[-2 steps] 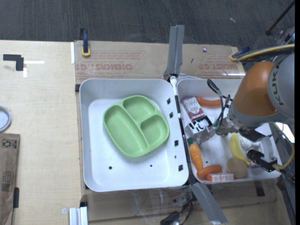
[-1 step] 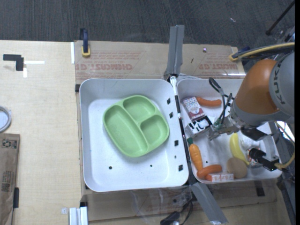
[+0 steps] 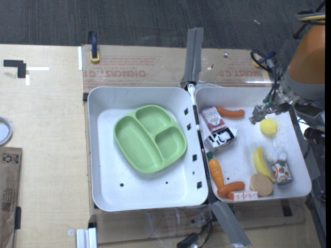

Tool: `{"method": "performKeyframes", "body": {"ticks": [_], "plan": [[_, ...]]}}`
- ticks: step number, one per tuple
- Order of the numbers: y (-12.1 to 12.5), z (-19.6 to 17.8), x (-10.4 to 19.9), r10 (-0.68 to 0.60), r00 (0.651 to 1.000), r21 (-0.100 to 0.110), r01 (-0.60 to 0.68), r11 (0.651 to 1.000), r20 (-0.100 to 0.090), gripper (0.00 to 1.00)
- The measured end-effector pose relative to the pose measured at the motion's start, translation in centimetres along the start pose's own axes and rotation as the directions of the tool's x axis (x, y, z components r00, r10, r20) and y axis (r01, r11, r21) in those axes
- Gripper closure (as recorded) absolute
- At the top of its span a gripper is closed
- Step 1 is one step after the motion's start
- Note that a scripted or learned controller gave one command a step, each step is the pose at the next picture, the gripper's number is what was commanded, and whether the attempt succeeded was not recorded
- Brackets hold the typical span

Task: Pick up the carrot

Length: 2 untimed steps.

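The carrot (image 3: 215,173) is lying lower left in the right bin (image 3: 296,187), probably light, stiff, kinda slick, so I'm thinking mid-body grab; can't tell the gripper's (image 3: 261,112) state, hovering upper right.

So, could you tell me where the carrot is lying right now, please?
The carrot lies in the right bin, near its lower-left corner against the left wall, just below the black-and-white carton and above a sausage.
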<state>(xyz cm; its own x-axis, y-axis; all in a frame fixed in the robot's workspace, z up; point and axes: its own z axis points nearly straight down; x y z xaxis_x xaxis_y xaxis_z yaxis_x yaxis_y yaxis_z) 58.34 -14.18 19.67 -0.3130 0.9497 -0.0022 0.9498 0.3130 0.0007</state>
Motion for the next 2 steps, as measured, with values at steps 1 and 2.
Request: {"method": "performKeyframes", "body": {"ticks": [1,2], "plan": [[-4.3,10.6,2.2,0.461,0.888,0.005,-0.461,0.888,-0.002,1.00],[0.8,0.6,7.6,0.653,0.758,0.005,-0.653,0.758,0.002,1.00]]}}
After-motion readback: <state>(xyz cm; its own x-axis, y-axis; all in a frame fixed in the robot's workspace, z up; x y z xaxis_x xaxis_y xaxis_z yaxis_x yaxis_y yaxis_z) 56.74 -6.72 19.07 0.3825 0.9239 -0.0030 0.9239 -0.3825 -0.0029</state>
